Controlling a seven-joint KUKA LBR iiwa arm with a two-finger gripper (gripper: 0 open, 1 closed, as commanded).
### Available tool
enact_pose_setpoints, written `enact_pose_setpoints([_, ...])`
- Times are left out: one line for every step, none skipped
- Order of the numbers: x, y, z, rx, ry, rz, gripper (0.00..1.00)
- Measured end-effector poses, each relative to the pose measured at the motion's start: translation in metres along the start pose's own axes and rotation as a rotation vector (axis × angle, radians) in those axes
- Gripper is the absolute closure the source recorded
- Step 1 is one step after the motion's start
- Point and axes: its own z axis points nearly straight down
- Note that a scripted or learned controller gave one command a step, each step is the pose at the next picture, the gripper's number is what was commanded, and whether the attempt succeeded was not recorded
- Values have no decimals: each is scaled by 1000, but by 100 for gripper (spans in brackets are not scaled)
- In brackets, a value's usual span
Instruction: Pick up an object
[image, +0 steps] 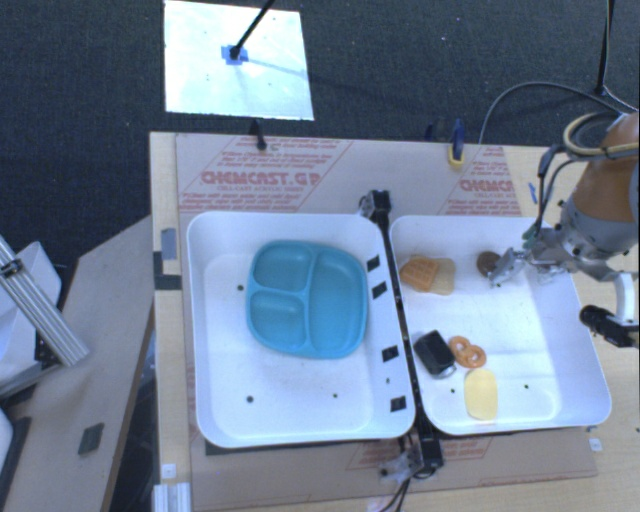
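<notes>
Camera view: end effector (503, 268) low in the right bin (560, 400), fingers' spread not discernible, nothing seen held. Small brown object (488, 263) just beside its tip, near the waffle-like piece (428, 274). Advice: centre over the brown object, then descend straight.

The arm (606, 190) is cut off by the picture's right edge, so only its wrist and orange band show. The gripper (508, 266) at the right bin's (560, 400) far edge is too small and blurred to tell how its fingers stand. A small brown object (488, 263) just beside it is too blurred to name. The aluminium frame (40, 310) runs off the left edge.
</notes>
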Motion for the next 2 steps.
enact_pose_setpoints([0,1,48,-3,-1,0,0])
enact_pose_setpoints([0,2,36,-6,-2,0,100])
